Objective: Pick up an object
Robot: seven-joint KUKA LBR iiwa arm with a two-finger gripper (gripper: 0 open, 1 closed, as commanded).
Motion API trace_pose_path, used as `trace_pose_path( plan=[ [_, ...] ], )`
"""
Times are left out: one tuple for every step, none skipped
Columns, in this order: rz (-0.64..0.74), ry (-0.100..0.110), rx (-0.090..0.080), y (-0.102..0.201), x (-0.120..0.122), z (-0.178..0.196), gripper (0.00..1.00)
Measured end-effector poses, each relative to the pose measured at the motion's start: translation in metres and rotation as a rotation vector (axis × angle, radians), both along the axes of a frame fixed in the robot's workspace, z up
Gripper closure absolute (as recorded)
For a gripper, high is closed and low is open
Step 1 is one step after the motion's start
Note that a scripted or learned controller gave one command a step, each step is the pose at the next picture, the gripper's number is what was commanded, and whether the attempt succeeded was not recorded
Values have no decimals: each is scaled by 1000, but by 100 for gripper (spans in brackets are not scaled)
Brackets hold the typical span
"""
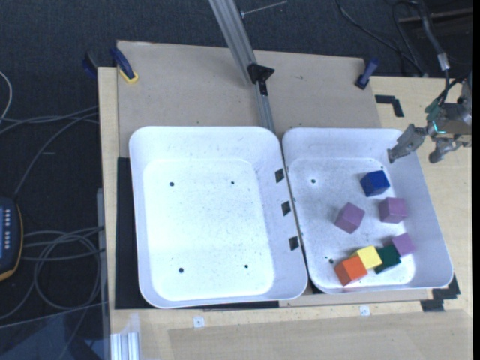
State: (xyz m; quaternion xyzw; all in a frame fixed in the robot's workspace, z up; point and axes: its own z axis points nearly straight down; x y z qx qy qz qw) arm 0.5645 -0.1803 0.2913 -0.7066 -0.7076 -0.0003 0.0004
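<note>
The right bin (300, 231) holds several small blocks. A blue cube (374, 183) lies nearest the gripper. Below it sit three purple blocks (349, 217) (393, 209) (403, 244). Along the bin's front edge an orange block (350, 269), a yellow block (368, 258) and a green block (388, 256) stand in a row, touching. My gripper (421, 146) hangs over the right bin's far right rim, up and to the right of the blue cube. Its fingers are spread open with nothing between them.
The left bin (142, 201) stands beside the right one, with small black clips along the shared rim. A grey metal pole (238, 40) slants down to the bins' far junction. Blue clamps (124, 64) (367, 73) hold the board's back corners. Cables lie on the floor at left.
</note>
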Motion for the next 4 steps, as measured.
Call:
trace_pose_path(
  plan=[
    [0, 0, 0, 0, 0, 0, 0],
    [-1, 5, 1, 5, -9, -49, 0],
    [-1, 5, 1, 2, 0, -103, 0],
    [-1, 5, 1, 3, -3, -146, 0]
  ],
)
